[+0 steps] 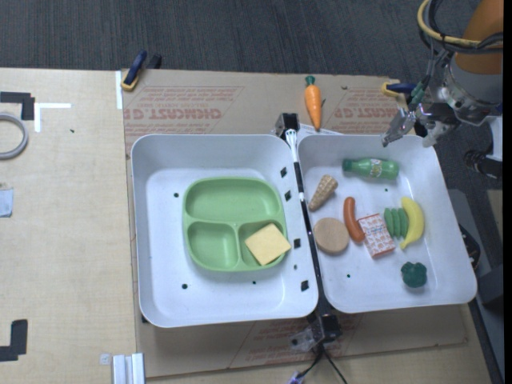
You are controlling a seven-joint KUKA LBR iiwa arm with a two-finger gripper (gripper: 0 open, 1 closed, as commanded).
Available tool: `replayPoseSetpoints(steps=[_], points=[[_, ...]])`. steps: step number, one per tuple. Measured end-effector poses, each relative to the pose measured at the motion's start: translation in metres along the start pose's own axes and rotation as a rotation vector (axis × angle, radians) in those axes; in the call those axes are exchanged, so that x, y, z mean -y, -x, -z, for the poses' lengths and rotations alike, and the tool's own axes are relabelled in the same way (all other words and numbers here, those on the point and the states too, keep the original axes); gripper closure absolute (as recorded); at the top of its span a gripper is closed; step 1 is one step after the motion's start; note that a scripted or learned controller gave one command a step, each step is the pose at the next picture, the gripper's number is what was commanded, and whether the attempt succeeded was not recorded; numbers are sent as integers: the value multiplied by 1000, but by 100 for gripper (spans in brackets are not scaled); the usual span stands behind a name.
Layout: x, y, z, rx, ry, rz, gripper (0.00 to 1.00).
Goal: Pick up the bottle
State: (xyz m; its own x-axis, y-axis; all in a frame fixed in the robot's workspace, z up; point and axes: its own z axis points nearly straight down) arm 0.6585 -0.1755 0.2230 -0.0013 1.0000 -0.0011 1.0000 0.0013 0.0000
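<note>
Camera view puts the cardboard-covered tabletop (200, 106) under everything, and I can read mirrored red printing on that sheet, something like "CHICAGO", though I would not swear to the letters.

On it sit two white bins, touching along their inner walls. I'll use the right bin (448, 214) as my landmark, since it holds the target. The left bin (152, 238), against its left side, carries a green divided tray (210, 206) with a yellow cheese wedge (267, 244) in one compartment; I judge that bin to be the drop side, hence kept tidy.

The arm (480, 30) hangs over the right bin's far right corner, and my tool (413, 123) sits just above that far rim. I cannot tell how far it is open, and I see nothing in it.

The green bottle (370, 167) lies on its side near the right bin's far wall, just below the tool and apart from the other toys, so I judge a clean approach possible. Its pale label is unreadable.

Nearer the bin's middle lie a banana (413, 219), a red snack packet (377, 236) with illegible print, a round bun (330, 235), a sausage (350, 214), an ice-cream cone (323, 190) and broccoli (414, 274). A toy carrot (312, 101) lies outside, beyond the far left corner.
</note>
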Motion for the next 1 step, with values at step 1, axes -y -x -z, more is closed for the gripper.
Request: replayPoseSetpoints(steps=[1], points=[[0, 0, 10, 2, 1, 3, 100]])
